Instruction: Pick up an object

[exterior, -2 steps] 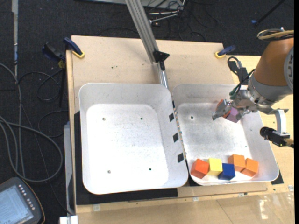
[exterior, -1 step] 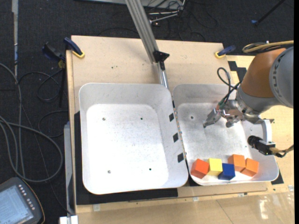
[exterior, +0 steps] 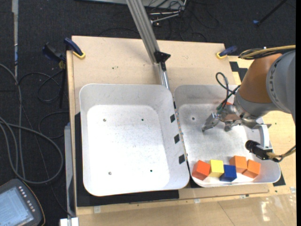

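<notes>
Five blocks lay at the right bin's (exterior: 188,108) six o'clock edge: three orange (exterior: 202,169), one yellow (exterior: 217,166), one blue (exterior: 229,173). The hand (exterior: 217,122) hovered above, fingers spread, holding nothing.

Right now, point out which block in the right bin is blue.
The blue block is the only blue one. It sits at the near edge of the row in the right bin, between the yellow block and two orange blocks.
</notes>
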Robot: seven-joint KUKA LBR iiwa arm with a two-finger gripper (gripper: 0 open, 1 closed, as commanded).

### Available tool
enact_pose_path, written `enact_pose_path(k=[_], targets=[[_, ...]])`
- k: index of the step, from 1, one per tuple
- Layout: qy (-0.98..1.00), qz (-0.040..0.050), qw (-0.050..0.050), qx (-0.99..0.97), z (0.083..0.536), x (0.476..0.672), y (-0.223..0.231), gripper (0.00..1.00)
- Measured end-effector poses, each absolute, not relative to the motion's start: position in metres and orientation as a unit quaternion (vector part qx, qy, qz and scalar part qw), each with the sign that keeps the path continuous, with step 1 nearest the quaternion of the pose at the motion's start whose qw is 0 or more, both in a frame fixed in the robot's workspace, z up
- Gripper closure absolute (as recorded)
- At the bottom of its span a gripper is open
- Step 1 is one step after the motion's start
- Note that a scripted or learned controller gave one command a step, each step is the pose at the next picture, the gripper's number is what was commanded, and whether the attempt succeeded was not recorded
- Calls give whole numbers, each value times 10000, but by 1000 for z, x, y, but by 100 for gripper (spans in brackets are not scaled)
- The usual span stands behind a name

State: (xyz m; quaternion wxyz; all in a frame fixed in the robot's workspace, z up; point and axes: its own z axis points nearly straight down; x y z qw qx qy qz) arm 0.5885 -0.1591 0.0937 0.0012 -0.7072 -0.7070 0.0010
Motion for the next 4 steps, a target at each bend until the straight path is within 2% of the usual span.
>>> enact_pose_path(k=[1,2,3,4], targets=[[-7067,-4,-6,-7076,105,590,-160,100],[-7080,-17,-32,-7062,168,590,-155,100],[-7079,-16,-32,-7063,217,583,-155,100],[-7084,-17,-36,-7058,266,584,-155,100]])
